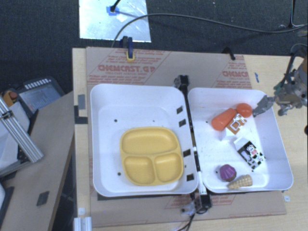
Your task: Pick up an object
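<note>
You are looking at a pick that has not really begun. The hand (270,105) is hovering at the right bin's (281,143) upper right edge, just beside the orange carrot-shaped toy (225,119) but not touching it. Its two prongs are appearing spread with nothing between them, so it is holding nothing.

Everything worth picking is sitting in that right bin. The carrot-shaped toy is lying near the top, with a small orange ball (244,109) touching its right end and a white-and-orange block (236,125) just below. A black-and-white patterned box (250,153) is lying tilted in the middle. A purple piece (227,172) and a tan cone (240,181) are resting close together near the front wall. The whole job is remaining, in my judgement: descend, close, lift.

The left bin (103,129) is carrying a yellow divided tray (150,155). Both bins are resting on a cardboard sheet (154,66) spread over the pale worktop (78,71). Beyond it, dark carpet (38,32) is showing, with a shiny metal plate (103,8) and a cable (211,20) trailing across. A grey pendant device (39,94) is sitting at the left.
</note>
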Robot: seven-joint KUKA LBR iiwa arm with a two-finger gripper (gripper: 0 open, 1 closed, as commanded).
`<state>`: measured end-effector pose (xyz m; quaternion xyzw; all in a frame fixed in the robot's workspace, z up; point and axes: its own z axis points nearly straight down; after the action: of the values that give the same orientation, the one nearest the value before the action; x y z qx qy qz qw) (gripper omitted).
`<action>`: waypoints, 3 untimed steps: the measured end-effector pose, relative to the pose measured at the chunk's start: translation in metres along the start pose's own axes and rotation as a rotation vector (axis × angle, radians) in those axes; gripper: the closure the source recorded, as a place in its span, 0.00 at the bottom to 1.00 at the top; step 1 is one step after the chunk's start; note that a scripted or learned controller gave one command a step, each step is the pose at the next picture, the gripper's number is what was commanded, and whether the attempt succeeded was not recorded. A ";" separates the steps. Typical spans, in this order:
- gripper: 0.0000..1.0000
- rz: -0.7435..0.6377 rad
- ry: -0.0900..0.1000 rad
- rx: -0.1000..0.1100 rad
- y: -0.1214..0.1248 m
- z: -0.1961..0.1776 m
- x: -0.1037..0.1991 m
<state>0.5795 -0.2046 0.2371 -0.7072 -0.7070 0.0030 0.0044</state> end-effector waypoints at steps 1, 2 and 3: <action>0.00 -0.004 -0.003 -0.012 0.003 -0.007 0.001; 0.00 -0.007 -0.003 -0.010 0.013 0.042 0.005; 0.00 -0.005 -0.003 -0.011 0.023 0.094 0.001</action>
<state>0.6016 -0.2038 0.1429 -0.7054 -0.7088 0.0000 -0.0005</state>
